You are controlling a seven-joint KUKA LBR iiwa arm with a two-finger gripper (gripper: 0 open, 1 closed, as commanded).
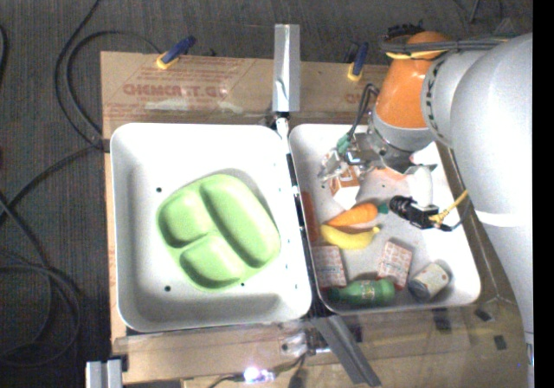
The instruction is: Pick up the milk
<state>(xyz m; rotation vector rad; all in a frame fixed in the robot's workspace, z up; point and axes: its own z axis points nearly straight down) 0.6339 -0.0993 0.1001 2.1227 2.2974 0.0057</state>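
My gripper (pixel 339 161) hangs low over the far left part of the right bin (pixel 459 291). Right under it lies a small white and orange carton (pixel 346 180), partly hidden by the gripper; whether they touch I cannot tell. Two more small white cartons with red print lie nearer the front, one (pixel 329 267) by the bin's left wall and one (pixel 394 261) toward the middle. Which carton is the milk I cannot read from the print.
An orange carrot (pixel 355 215) and a yellow banana (pixel 348 236) lie mid-bin. A green bottle (pixel 363 293) and a grey can (pixel 430 280) rest along the front wall. The left bin (pixel 130 161) holds a green divided tray (pixel 218 230).
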